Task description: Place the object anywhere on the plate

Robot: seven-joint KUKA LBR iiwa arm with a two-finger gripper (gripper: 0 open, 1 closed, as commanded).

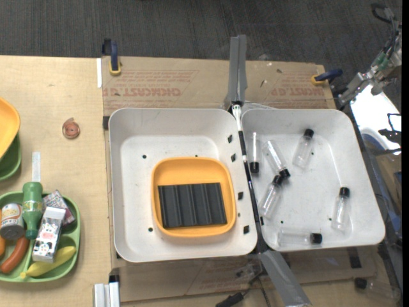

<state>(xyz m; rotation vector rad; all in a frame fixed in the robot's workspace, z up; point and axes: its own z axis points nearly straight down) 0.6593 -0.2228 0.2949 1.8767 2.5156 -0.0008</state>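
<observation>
An orange, rounded-square plate (pixel 190 165) lies in the middle of the left white bin (pixel 131 171). A dark grey ribbed block (pixel 192 204) lies flat on the plate, covering its front half. In the right white bin (pixel 365 190) lie several clear vials with black caps: one near the back (pixel 303 148), two crossing near the left wall (pixel 275 157) (pixel 270 194), one along the left wall (pixel 254 151), one at the right (pixel 341 210), and one at the front (pixel 297 238).
On the wooden bench to the left stand a green tray of toy food (pixel 38 238), an orange bowl (pixel 6 130) and a small pink disc (pixel 71 128). Blue clamps (pixel 112 55) (pixel 326 77) hold the cardboard behind the bins. Cables and hardware (pixel 380 69) crowd the upper right.
</observation>
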